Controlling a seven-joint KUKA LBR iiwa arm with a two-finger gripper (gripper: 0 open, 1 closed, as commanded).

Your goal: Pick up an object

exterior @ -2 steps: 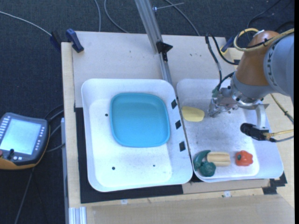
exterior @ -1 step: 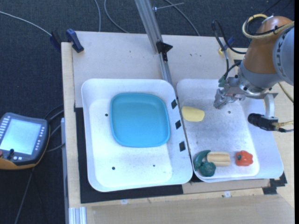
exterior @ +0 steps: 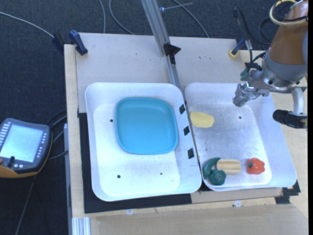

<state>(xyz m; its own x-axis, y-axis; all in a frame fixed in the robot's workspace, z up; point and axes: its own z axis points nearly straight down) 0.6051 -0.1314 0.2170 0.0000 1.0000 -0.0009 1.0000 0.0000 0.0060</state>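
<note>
Gripper (exterior: 240, 100) hangs over the right bin's (exterior: 274, 146) back edge, can't tell its state. Yellow piece (exterior: 201, 119) sits by the left wall.

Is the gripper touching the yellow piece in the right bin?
Apart. The camera view shows bare bin floor between the gripper and the yellow piece.

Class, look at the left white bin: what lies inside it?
Inside the left bin lies a blue plate, flat on the floor. The floor beneath the plate is covered and cannot be seen.
</note>
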